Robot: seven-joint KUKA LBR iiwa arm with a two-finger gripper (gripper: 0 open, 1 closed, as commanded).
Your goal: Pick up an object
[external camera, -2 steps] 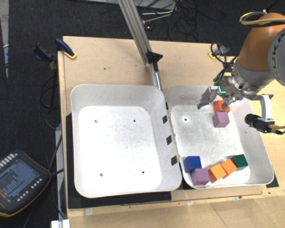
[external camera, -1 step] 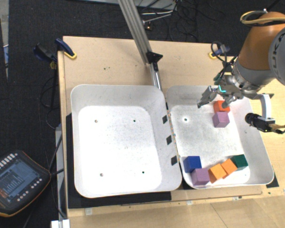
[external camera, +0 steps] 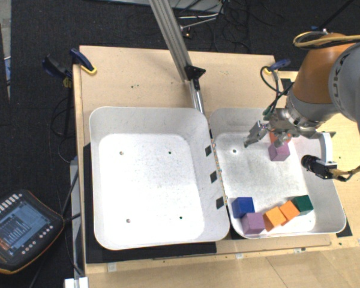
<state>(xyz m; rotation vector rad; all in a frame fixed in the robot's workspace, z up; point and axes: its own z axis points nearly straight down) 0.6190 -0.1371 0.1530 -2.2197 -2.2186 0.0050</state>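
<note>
My end effector [external camera: 275,135] seems closed on a purple cube [external camera: 279,152] hanging just under it, but the hold looks shallow, so the cube may slip back into the bin [external camera: 330,215].

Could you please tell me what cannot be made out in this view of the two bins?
- Whether the claw grips the purple block: too small and blurred.
- The orange piece above that block: partly hidden by the claw.
- The arm: cut off by the right edge.
- The handheld controller: cut off at left.
</note>
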